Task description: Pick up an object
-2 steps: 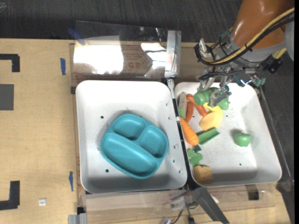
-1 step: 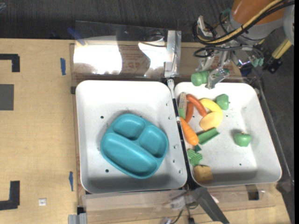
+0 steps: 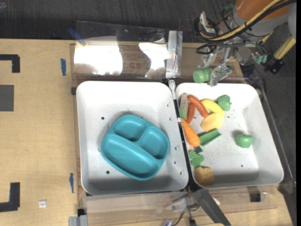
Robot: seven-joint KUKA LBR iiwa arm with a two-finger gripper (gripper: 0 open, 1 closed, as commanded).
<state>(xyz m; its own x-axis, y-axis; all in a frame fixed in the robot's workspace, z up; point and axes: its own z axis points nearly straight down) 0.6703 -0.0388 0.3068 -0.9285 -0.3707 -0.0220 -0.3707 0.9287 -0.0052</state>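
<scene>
While the end effector [image 3: 217,73] hangs above the far rim of the right bin [image 3: 263,126], a small green object [image 3: 201,75] sits at its fingers, apparently pinched and lifted clear, so the pick looks nearly done; only holding it remains, I judge. Below lie a carrot [image 3: 190,133], a yellow fruit [image 3: 212,119], and green pieces. The left bin [image 3: 89,102] holds a teal divided tray [image 3: 135,146], well apart.

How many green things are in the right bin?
4: one at the far rim, one mid-right, a long one centre-left, a leafy one lower-left. Others may hide underneath.
</scene>
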